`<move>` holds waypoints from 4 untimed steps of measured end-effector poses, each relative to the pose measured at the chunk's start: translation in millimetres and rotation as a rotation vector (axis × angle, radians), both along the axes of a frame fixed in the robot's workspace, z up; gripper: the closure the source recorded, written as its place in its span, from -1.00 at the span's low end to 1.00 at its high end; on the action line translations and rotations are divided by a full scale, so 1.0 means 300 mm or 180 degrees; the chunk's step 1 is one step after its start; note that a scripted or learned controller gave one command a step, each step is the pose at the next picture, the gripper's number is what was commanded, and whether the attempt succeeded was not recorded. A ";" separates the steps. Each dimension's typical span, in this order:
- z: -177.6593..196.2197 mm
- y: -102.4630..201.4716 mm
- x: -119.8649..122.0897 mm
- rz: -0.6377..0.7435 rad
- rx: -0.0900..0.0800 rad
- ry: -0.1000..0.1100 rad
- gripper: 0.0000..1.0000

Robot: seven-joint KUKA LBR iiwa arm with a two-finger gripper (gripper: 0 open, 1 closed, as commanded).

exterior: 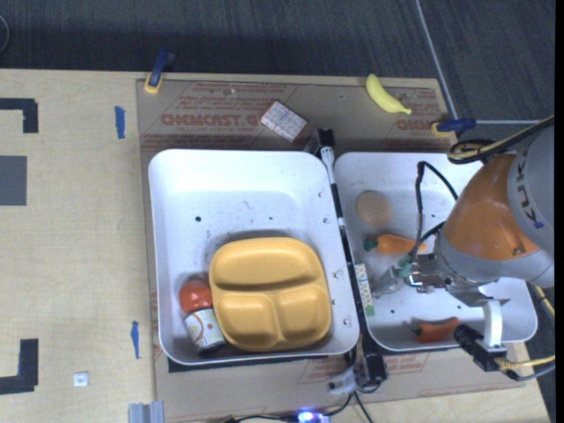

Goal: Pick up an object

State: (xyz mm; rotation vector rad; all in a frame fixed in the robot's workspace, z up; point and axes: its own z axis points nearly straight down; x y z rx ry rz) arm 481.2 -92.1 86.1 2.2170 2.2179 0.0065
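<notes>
The right bin [392, 167] holds a beige ball [373, 208], a small carrot [393, 244] with a green top, and a red-orange pepper [435, 329] near the front wall. My gripper [397, 278] is low over the right bin's floor, just below the carrot and left of the pepper. The grey arm with its orange band [489, 223] covers the bin's right half. In the left bin [229, 164] lie a yellow compartment tray [269, 289] and a red-capped little bottle [199, 311] at its left.
A toy banana [386, 95] and a small patterned card [283, 120] lie on the cardboard behind the bins. Blue clamps [159, 69] hold the cardboard's corners. Black cable [432, 174] loops over the right bin near the arm.
</notes>
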 end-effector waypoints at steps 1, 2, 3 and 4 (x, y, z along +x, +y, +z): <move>0.000 -0.001 0.000 0.0001 0.0001 0.0000 -1.00; 0.000 -0.001 0.000 0.0000 0.0001 0.0000 -1.00; 0.000 -0.012 -0.001 0.0003 0.0001 0.0001 -1.00; 0.000 0.002 0.000 0.0002 0.0000 0.0001 -1.00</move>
